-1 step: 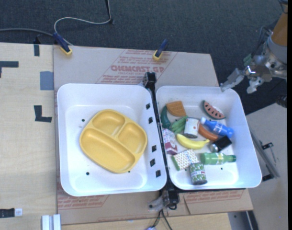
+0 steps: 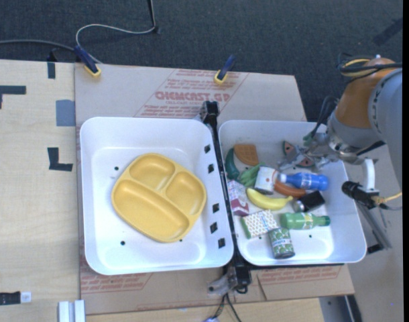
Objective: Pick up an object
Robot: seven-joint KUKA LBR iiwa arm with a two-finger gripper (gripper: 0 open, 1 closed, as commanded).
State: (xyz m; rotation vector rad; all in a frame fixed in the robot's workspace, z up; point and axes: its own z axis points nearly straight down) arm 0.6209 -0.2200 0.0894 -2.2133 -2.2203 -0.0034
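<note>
The gripper (image 2: 300, 154) hangs over the right bin (image 2: 352, 243); whether the jaws are wide or narrow, I cannot tell. The blue bottle (image 2: 305, 180) lies just below them in the view, its long axis running left-right.

Two shallow white bins sit side by side on a cardboard sheet. The left bin (image 2: 97, 180) holds a yellow divided tray (image 2: 159, 196), lying slantwise near its middle. The right bin (image 2: 348, 243) holds a crowded heap — a banana (image 2: 268, 200), a blue bottle (image 2: 305, 180), a green bottle (image 2: 304, 221), a small patterned can (image 2: 281, 243) and a checkered box (image 2: 259, 223), packed close together. The arm reaches in from the right, its gripper (image 2: 300, 154) low over the bin's far right part, just above the blue bottle — its tips are too blurred to read.
</note>
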